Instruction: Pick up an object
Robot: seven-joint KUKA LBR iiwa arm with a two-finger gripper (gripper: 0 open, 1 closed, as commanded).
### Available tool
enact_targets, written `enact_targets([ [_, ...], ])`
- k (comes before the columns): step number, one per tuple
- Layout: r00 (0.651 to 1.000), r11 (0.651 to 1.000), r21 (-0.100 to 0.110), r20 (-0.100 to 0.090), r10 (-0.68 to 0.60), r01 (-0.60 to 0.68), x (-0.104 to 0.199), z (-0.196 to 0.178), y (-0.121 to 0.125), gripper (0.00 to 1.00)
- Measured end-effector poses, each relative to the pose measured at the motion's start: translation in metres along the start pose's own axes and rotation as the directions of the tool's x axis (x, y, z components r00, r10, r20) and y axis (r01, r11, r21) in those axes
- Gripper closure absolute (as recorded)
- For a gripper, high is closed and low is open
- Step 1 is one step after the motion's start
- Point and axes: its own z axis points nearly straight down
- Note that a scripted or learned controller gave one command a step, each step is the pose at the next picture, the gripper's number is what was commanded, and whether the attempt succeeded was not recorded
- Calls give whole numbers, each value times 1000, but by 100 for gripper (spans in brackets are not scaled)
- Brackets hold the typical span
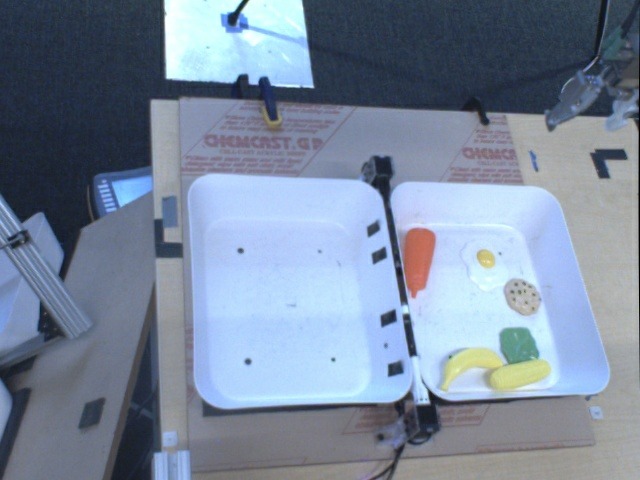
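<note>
tool (592, 96) above bench; carrot (418, 258) binned

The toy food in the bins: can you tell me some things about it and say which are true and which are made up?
1. The carrot lies in the right bin. True.
2. The fried egg sits in the left bin. False: it is in the right bin, beside the carrot.
3. The cookie is between the fried egg and the green piece. True.
4. The banana is at the far edge of the bin. False: it lies by the near edge, next to the yellow piece.
5. The gripper is touching the carrot. False: it is up at the far right, away from the bins.
</note>
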Motion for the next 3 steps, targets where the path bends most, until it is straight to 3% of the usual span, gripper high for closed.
enact_targets([
  [1, 1000, 1000, 15, -2, -1, 1, -2, -1, -2, 100],
  [2, 1000, 1000, 7, -3, 0, 0, 32, -118, -2, 100],
  [3, 1000, 1000, 21, -6, 2, -2, 58, -111, -16, 100],
])
